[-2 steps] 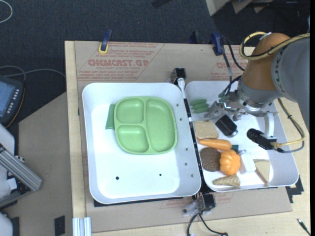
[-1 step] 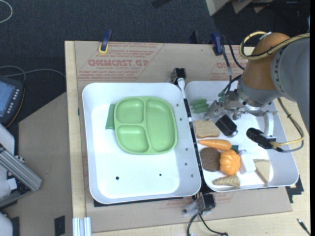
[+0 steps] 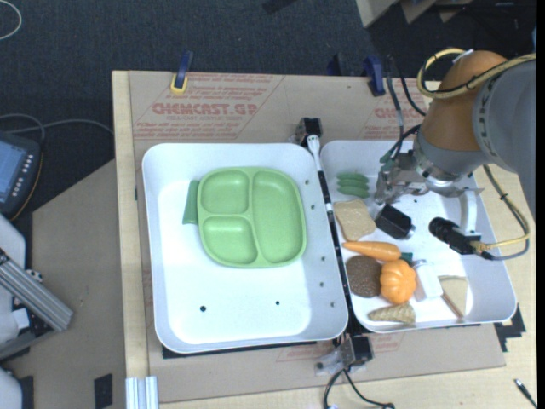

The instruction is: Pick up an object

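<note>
Surface: bench (image 3: 247,100) topped with a pale board printed in red lettering, with a blue clamp (image 3: 372,73) at its far edge. Dark carpet (image 3: 128,24) lies beyond it.

Left bin (image 3: 162,254): one green divided plate (image 3: 253,216), lying flat towards the far side.

Right bin (image 3: 492,267), far to near along its left side:
- green pod-like piece (image 3: 352,183)
- tan bread slice (image 3: 355,220)
- carrot (image 3: 372,250)
- brown disc (image 3: 364,276) touching an orange pumpkin (image 3: 398,281)
- pale ridged piece (image 3: 392,314)

A pale wedge (image 3: 456,295) sits near right.

Arm (image 3: 460,118) reaches in from the right. The gripper (image 3: 387,196) is low over the far half of the right bin. A black block (image 3: 393,221) lies just near of it, right of the bread slice. Cannot tell the gripper's state, nor whether it touches the block.
</note>
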`<state>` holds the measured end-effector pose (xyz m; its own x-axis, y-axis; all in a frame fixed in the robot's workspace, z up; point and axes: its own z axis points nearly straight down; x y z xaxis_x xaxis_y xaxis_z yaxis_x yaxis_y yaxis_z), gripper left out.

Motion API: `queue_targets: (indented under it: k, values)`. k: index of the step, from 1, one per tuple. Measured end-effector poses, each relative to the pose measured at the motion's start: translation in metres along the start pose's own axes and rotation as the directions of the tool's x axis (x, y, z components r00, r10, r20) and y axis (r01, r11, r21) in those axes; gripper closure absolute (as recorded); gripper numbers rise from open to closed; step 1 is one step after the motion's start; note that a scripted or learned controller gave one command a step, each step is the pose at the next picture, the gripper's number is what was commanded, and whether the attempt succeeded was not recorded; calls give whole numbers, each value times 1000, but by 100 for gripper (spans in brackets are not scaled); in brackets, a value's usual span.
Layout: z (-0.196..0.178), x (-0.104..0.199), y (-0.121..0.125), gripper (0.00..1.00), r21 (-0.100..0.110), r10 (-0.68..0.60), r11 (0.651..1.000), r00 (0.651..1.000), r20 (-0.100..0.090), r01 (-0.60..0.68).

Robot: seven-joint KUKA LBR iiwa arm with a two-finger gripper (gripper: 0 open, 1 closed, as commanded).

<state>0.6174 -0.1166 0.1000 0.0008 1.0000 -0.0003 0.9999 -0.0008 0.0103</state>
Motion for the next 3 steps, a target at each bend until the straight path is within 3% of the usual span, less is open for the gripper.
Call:
queue_targets:
  k: [3]
  values:
    - [-128,-4,10,100,4,-2,1000,1000,1,2]
